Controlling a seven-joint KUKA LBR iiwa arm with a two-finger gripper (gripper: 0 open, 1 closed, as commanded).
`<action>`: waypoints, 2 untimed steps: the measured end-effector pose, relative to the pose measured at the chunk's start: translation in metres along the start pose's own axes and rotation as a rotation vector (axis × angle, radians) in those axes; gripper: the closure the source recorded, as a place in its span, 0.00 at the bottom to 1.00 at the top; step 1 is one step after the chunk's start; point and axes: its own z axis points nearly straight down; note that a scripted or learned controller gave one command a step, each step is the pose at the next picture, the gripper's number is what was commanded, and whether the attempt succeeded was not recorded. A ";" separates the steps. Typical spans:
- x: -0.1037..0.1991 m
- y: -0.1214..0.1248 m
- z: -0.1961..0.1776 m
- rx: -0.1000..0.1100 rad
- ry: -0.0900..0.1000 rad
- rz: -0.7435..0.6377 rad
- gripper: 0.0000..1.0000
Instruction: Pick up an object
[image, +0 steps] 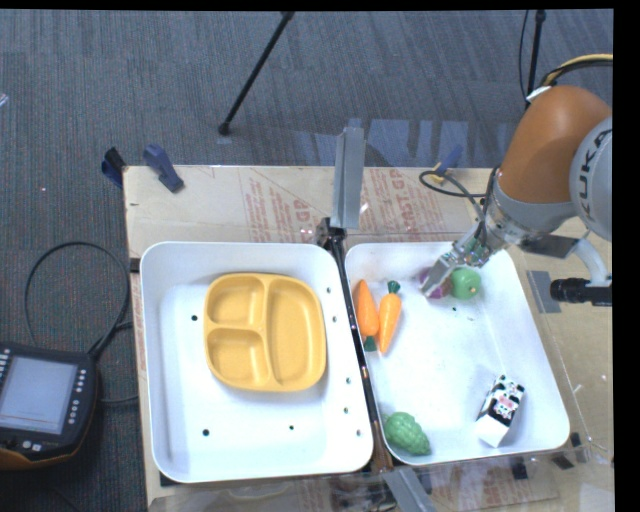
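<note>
My gripper (441, 276) hangs low over the back of the right bin (450, 370), reaching in from the upper right. A small round green fruit (466, 284) lies right beside its tip, on the right side, touching or nearly so. A bit of purple shows at the gripper's lower left edge. Two orange carrots (378, 313) lie side by side at the bin's left wall. Near the front edge sits a bumpy green vegetable (406, 432). A small white carton (500, 409) with a black pattern lies at the front right corner.
The left bin (175, 400) holds a yellow divided plate (266, 330). A metal post (348, 185) stands behind the seam between the bins. A tablet pendant (40, 400) rests on the floor at left. The middle of the right bin is bare white floor.
</note>
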 end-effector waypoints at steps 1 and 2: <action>-0.001 0.001 0.050 -0.001 -0.001 0.013 0.00; 0.031 0.024 0.090 -0.007 -0.004 0.207 0.00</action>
